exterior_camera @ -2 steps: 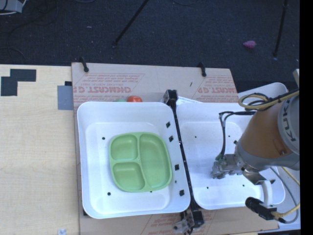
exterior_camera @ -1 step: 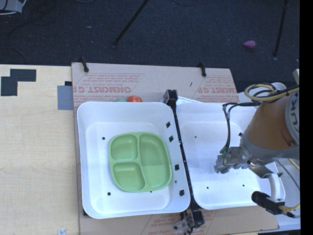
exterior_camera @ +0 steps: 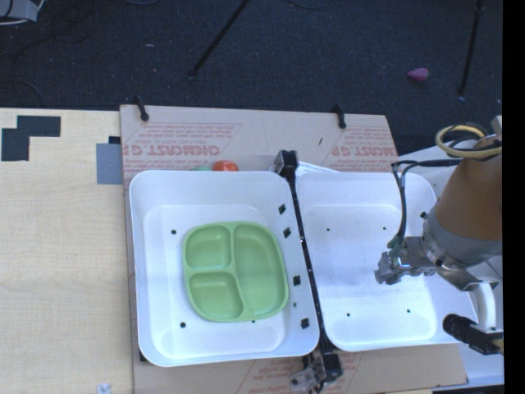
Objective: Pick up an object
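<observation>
My arm's metal hand (exterior_camera: 392,269) hangs low over the smooth right bin (exterior_camera: 361,335); I cannot tell its state. Well to its left, a glossy green three-compartment plastic plate (exterior_camera: 236,271) lies flat in the left bin (exterior_camera: 156,220).
</observation>
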